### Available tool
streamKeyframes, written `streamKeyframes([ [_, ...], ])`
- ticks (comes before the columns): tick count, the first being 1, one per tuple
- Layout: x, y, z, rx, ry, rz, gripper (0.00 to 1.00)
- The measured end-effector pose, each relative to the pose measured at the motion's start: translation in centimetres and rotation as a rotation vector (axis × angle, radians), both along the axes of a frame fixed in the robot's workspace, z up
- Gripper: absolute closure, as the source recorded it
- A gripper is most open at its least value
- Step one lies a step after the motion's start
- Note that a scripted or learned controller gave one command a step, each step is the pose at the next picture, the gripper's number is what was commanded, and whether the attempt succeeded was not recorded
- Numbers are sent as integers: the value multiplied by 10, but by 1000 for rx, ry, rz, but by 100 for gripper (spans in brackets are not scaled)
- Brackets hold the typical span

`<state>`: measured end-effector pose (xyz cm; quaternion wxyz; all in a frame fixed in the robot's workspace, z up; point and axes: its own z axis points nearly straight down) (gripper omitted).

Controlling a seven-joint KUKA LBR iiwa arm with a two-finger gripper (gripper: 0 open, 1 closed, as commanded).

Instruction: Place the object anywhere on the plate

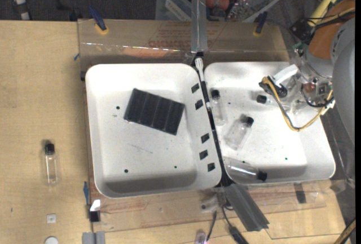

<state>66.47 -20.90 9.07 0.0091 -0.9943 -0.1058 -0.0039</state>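
Claw [302, 94] over right bin [316, 167], vial [240, 130] nearby, plate [154, 111] in left bin [113, 161]

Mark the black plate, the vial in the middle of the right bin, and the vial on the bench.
Black plate [154, 111]: camera view, centre of top.
Right-bin vial [239, 131]: camera view, clear body.
Bench vial [51, 168]: camera view, clear body.

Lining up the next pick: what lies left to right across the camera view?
Clear black-capped vial on the bench → black ribbed rectangular plate → clear black-capped vial by the divider → clear black-capped vial mid right bin.
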Motion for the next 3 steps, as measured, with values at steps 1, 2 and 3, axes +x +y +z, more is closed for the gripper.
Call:
streamKeyframes([
  [1, 1, 0, -1, -1, 4, 1, 100],
  [2, 0, 1, 0, -1, 1, 2, 100],
  [3, 1, 1, 0, -2, 2, 3, 100],
])
